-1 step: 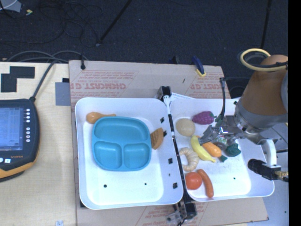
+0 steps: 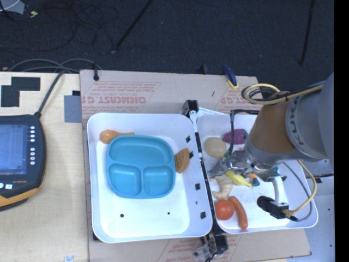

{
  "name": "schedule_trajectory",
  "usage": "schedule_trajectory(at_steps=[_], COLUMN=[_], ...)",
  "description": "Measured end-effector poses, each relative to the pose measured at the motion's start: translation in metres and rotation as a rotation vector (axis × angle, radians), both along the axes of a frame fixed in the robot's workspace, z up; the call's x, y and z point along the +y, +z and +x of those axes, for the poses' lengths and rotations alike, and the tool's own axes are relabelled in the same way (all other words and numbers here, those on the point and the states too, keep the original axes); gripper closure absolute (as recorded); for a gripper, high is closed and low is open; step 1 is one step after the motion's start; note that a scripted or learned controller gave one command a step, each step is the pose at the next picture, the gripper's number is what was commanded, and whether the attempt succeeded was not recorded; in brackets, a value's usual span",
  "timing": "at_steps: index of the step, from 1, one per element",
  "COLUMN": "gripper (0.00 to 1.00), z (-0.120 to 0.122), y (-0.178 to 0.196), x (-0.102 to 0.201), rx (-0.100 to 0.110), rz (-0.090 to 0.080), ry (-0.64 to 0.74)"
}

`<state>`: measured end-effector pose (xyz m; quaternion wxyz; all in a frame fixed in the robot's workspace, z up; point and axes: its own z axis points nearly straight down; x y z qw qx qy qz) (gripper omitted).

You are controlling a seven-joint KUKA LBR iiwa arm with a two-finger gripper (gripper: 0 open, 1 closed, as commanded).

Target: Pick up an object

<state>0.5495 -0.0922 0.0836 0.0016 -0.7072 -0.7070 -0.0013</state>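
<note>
Yellow banana-shaped toy (image 2: 238,178) lies slantwise directly under the hand (image 2: 240,171) (its grip, I cannot tell) in the right white bin (image 2: 305,214).

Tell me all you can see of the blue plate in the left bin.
The blue plate is a light blue divided tray, plastic-looking, with rounded corners and three compartments: one wide one at the far side, two smaller at the near side. It lies flat, face up, in the left bin. A brown food piece sits against its right edge.
</note>
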Motion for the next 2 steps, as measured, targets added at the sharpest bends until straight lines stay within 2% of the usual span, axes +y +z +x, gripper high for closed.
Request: schedule_trajectory(at_steps=[1,2], gripper=[1.00,1.00], z=[0.002,-0.060], y=[0.019,0.108], x=[-0.004,0.088], rx=[-0.006,0.003], rz=[-0.002,0.000], ry=[-0.006,0.007])
